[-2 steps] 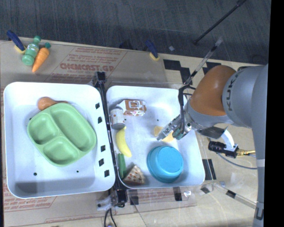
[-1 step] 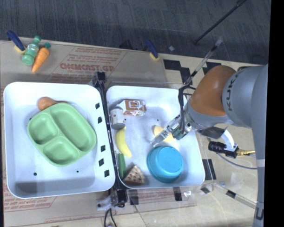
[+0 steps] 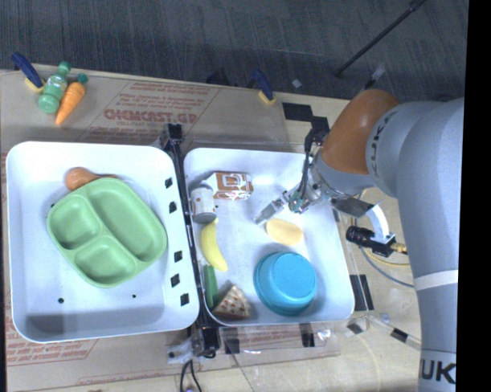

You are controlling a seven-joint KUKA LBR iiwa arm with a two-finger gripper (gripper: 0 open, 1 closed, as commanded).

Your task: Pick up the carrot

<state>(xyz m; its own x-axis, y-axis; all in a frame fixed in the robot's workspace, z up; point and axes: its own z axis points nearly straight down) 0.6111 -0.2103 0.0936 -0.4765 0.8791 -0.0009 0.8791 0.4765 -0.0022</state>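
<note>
An orange toy carrot (image 3: 70, 101) with a green top lies on the cardboard beyond the far left corner of the left bin (image 3: 25, 304), outside both bins. A second orange piece (image 3: 80, 177) pokes out from behind the green divided plate (image 3: 106, 230) in the left bin; what it is I cannot tell. My gripper (image 3: 283, 207) hangs over the middle of the right bin (image 3: 340, 259), just above a pale yellow piece (image 3: 285, 231). Its fingers stand open with nothing between them. It is far to the right of both orange things.
The right bin holds a banana (image 3: 210, 245), a blue bowl (image 3: 285, 281), a brown-and-white packet (image 3: 232, 185), a small can (image 3: 201, 202) and a wedge-shaped toy (image 3: 234, 303). A green toy bottle (image 3: 52, 92) lies beside the carrot. A black divider (image 3: 179, 221) separates the bins.
</note>
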